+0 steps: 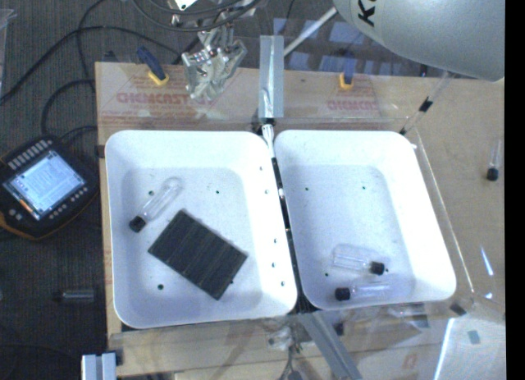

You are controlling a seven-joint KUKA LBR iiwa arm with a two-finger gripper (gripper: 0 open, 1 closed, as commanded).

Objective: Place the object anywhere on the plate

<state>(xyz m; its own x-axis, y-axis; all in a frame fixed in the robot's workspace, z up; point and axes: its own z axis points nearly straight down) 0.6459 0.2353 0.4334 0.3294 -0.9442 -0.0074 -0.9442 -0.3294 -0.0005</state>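
While two clear vials with black caps lie nearest in the right bin, the left bin holds the dark ribbed plate, tilted on its floor. Just beyond the plate's far corner lies a third clear vial, apart from it. Past the bins' far rims, the gripper hangs over the wooden bench; I cannot tell how it stands. A teach pendant rests on dark carpet left of the bench.
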